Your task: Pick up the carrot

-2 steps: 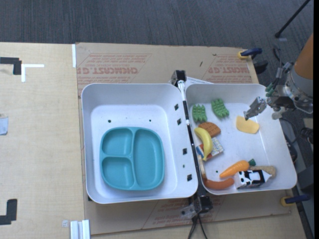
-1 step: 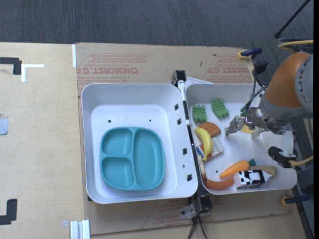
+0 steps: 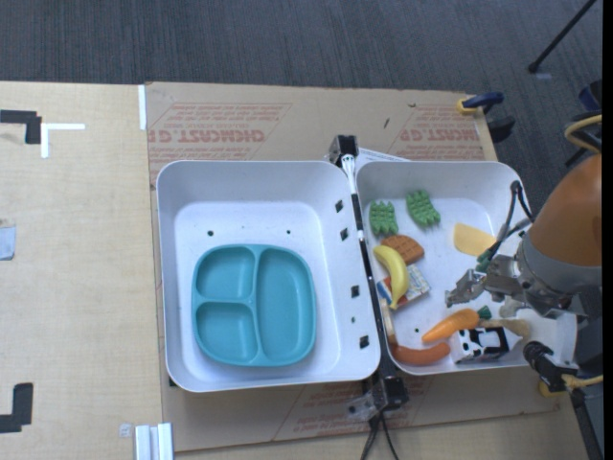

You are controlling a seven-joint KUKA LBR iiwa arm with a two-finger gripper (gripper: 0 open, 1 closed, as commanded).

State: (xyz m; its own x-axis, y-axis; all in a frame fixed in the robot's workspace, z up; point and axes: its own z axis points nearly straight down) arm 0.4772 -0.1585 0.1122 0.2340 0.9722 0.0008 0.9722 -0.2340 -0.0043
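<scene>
While the grey arm (image 3: 573,228) reaches over the right bin (image 3: 498,182), the left bin (image 3: 182,257) carries a teal plate (image 3: 255,305). Whether the fingers (image 3: 476,300) are spread or closed I cannot tell. Just below them lies the carrot (image 3: 448,326), with a sausage (image 3: 420,355) beyond it.

You see the carrot (image 3: 448,326), a small orange tapered piece, lying on the floor of the right bin (image 3: 498,182) near its front wall, tilted slightly, thick end toward the right.
</scene>
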